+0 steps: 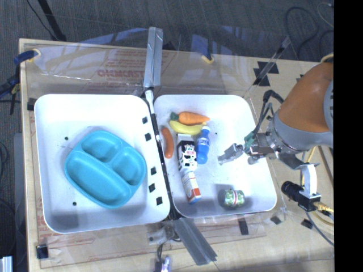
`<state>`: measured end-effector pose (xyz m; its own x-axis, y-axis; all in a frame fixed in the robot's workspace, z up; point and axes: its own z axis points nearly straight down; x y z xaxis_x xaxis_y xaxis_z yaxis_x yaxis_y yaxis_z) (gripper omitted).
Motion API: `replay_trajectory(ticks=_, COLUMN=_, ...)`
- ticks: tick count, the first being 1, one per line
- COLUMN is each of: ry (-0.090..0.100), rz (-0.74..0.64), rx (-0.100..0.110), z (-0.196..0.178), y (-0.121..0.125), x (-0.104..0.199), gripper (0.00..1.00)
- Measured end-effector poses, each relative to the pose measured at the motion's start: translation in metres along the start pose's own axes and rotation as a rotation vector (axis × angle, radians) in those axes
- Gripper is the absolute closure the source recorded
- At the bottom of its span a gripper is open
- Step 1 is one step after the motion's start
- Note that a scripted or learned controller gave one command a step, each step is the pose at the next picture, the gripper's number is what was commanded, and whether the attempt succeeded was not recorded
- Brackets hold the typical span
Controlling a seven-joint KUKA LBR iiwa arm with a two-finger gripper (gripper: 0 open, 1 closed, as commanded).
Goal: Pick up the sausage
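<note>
Orange-brown and slim, the sausage (168, 141) lies in the right bin (249, 112), hard against that bin's left wall, running roughly along the wall. From my overhead camera I see it just left of a black-and-white cow figure (188, 156), with a yellow banana (185, 128) and an orange carrot (193, 118) above it and a blue bottle (202, 145) to the right of those. A white tube with a red end (190, 186) lies below the cow figure, and a small green can (232, 197) sits near the bin's lower right corner.

I see the gripper (229, 152) over the right half of the same bin, well apart from the sausage and right of the blue bottle. Its fingers look slightly parted, with nothing between them.

Over in the left bin (51, 203) sits a blue divided plate (105, 167), tilted diagonally.
</note>
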<state>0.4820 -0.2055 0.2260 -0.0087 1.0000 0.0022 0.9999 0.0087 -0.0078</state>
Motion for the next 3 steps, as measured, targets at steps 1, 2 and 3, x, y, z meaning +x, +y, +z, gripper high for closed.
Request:
replay_trajectory(ticks=1, ry=0.001, rz=0.167, rx=0.002, z=0.084, y=0.045, x=0.016, gripper=0.00)
replay_trajectory(ticks=2, ry=0.002, rz=0.163, rx=0.007, z=0.078, y=0.046, x=0.016, gripper=1.00)
replay_trajectory(ticks=3, ry=-0.012, rz=-0.017, rx=-0.038, z=0.114, y=0.079, x=0.046, gripper=1.00)
